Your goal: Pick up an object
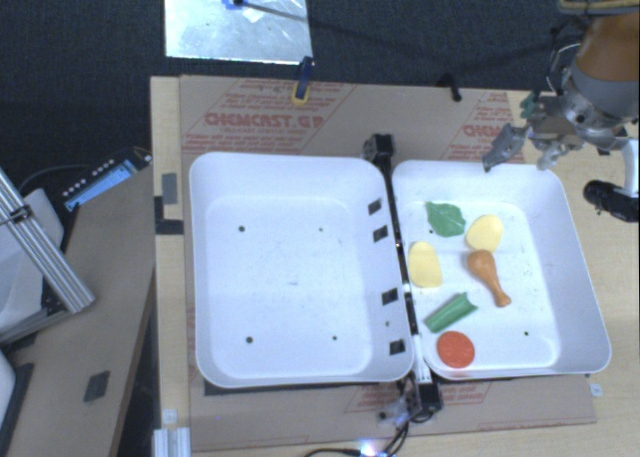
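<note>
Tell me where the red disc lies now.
The red disc lies in the right bin, near its front edge, just below the green stick.

Both bins are white: the left bin (290, 265) and the right bin (560, 275). The right one holds a dark green leaf (445, 217), a pale yellow lemon (485, 233), a yellow pepper (424, 266), an orange-brown drumstick (488, 276), a green cucumber (450, 311) and a red-orange tomato (456, 349).
</note>
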`<state>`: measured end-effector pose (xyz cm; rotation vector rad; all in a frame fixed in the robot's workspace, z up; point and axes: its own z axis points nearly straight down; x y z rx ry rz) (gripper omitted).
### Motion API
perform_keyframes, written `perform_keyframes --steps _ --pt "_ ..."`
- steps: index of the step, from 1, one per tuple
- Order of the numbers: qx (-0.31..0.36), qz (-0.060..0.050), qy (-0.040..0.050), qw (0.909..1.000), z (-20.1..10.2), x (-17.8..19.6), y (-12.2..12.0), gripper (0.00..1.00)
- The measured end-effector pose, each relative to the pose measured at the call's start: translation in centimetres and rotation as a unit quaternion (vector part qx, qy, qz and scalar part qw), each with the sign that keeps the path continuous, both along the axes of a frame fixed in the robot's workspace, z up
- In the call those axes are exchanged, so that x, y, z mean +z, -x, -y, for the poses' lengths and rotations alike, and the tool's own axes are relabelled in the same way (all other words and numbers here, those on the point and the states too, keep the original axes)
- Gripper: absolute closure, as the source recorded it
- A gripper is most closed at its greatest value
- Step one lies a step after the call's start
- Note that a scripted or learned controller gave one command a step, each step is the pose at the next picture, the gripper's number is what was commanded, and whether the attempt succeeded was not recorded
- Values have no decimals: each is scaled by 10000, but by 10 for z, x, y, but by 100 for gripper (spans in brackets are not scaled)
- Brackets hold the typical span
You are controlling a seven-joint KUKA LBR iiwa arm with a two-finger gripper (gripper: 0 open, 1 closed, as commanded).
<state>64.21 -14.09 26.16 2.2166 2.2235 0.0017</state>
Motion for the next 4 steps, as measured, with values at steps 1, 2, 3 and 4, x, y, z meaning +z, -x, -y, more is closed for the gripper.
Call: perform_keyframes --steps 1,2,3,4 --pt "3 -79 -26 10000 -40 -139 41 0" --pt "12 -12 -5 10000 -50 -179 31 0" --pt "14 24 2 10000 -55 -176 -15 0" --pt "16 20 -1 10000 -55 -165 -14 100"
